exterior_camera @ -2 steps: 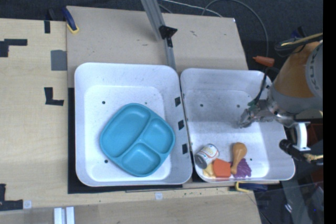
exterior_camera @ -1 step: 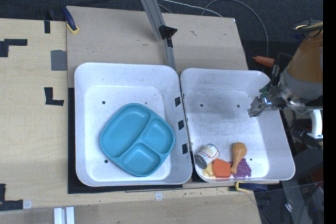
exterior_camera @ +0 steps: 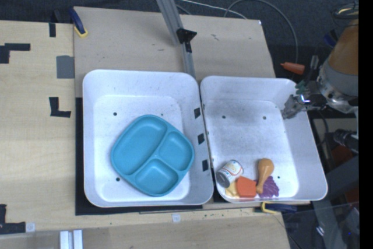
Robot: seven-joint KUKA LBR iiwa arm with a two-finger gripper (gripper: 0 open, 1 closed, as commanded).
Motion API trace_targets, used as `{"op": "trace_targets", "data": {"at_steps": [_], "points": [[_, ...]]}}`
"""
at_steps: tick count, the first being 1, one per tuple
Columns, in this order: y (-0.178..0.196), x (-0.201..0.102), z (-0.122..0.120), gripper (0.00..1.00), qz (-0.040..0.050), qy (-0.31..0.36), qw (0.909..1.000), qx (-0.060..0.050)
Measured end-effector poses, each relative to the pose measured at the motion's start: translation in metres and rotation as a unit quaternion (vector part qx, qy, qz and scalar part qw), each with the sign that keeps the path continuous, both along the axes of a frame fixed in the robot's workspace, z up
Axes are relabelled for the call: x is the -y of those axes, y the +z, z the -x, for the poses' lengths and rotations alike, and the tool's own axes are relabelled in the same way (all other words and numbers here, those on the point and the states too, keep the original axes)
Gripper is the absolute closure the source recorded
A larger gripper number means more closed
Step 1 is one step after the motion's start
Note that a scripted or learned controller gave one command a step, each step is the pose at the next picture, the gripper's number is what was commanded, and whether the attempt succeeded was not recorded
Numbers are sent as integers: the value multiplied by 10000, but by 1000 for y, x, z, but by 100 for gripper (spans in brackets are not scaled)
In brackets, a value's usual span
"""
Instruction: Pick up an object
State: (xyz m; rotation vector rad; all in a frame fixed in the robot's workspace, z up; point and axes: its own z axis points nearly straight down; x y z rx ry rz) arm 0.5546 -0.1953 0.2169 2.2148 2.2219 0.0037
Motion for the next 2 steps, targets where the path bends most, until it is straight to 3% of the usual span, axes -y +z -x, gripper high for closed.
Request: {"op": "trace_targets", "data": {"at_steps": [1, 2], "points": [[53, 0, -1, 100, 4, -4, 10000, 3], [39, -55, -5, 100, -13, 15, 10000, -32]]}}
